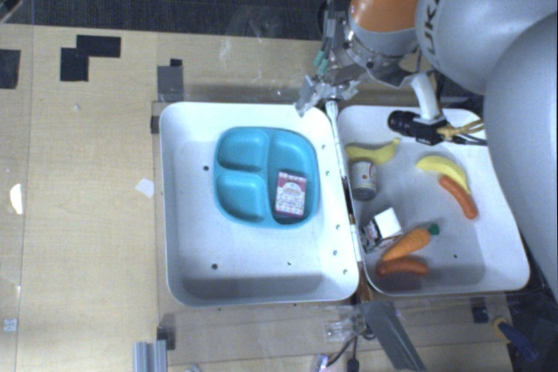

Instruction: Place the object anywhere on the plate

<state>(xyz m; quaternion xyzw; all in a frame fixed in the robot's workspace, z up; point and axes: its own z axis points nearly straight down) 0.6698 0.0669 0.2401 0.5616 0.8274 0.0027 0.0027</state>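
Observation:
A blue plate point(261, 174) with three compartments lies in the left bin point(187, 213). A small red and white packet point(291, 194) rests flat in the plate's right compartment. My gripper point(325, 93) hangs above the far end of the wall between the two bins, well beyond the plate's far right corner and apart from the packet. Nothing shows between its tips.
The right bin point(497, 266) holds two yellow banana pieces point(375, 152) point(438, 165), a small can point(363, 179), an orange sausage point(460, 197), a white box point(384, 226), a carrot point(407, 243) and a dark red item point(402, 267). The grey arm covers the upper right.

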